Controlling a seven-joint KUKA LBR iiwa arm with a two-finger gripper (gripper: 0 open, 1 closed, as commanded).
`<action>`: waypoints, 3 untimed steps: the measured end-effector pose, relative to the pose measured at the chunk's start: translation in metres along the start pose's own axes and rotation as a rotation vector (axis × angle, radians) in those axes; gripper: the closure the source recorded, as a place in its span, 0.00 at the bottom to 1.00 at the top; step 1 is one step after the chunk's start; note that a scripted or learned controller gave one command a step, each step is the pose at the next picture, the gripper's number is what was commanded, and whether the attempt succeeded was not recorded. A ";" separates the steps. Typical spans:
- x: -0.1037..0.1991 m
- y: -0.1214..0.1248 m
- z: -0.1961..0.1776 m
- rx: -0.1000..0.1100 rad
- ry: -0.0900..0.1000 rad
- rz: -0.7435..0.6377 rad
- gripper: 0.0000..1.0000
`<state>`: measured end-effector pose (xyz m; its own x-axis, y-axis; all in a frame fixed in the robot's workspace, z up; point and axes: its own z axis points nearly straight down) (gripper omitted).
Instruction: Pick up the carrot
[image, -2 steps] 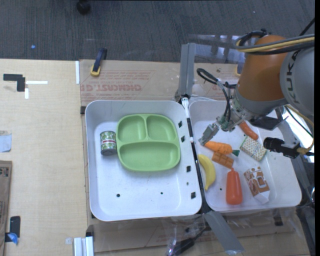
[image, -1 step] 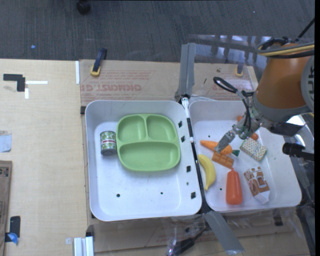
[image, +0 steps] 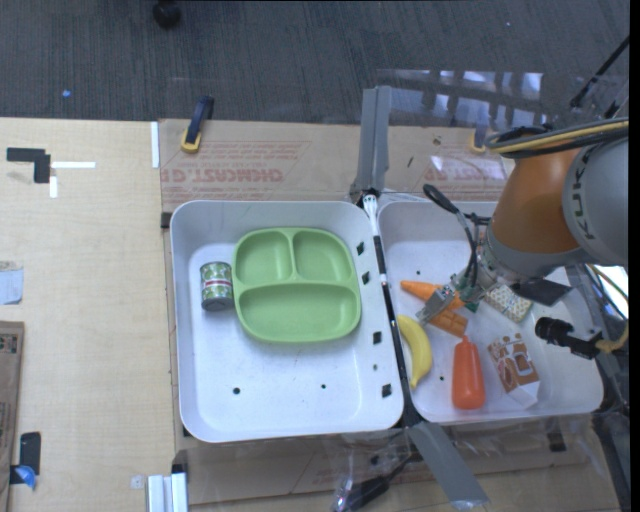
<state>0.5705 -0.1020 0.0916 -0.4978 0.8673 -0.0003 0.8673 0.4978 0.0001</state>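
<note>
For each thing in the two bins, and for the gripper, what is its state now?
carrot: lying in the right bin, tip to the left, beside the gripper
gripper: low over the right bin, by the carrot's thick end
banana: lying along the right bin's left wall
orange bottle: lying down
snack packet: lying flat
green plate: flat in the left bin
small can: upright, left of the plate

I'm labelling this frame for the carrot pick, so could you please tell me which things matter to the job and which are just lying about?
Belongs to the job:
carrot, in the right bin
gripper, just beside it

Just lying about:
banana
orange bottle
snack packet
green divided plate
small can
</note>
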 end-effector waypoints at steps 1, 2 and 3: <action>-0.001 0.000 -0.009 -0.001 -0.001 0.005 1.00; 0.070 -0.003 -0.099 0.003 -0.001 0.579 1.00; 0.073 -0.037 -0.099 0.006 0.000 0.921 1.00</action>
